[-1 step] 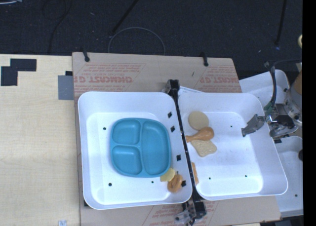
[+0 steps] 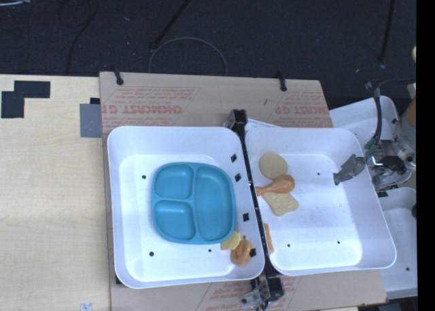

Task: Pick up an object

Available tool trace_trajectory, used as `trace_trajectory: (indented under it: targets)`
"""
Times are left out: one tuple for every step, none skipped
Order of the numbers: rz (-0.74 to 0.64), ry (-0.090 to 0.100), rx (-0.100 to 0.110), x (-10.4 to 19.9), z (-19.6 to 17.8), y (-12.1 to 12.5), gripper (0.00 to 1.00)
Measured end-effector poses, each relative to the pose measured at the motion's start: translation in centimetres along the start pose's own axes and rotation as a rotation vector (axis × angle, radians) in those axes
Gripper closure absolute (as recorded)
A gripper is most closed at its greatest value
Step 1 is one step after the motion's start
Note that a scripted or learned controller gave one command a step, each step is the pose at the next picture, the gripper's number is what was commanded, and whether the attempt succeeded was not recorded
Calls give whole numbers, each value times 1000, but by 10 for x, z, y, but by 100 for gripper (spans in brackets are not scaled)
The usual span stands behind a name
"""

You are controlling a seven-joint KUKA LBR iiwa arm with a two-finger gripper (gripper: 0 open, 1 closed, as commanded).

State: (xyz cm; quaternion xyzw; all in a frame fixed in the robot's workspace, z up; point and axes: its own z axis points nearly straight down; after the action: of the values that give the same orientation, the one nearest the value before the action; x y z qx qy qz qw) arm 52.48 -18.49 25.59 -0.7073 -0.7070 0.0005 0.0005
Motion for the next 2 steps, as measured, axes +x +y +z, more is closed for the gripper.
trace_trajectory:
  targets:
    - [-1,3,6,9,53,5,0]
    - [0,3,7,6,112,12,0]
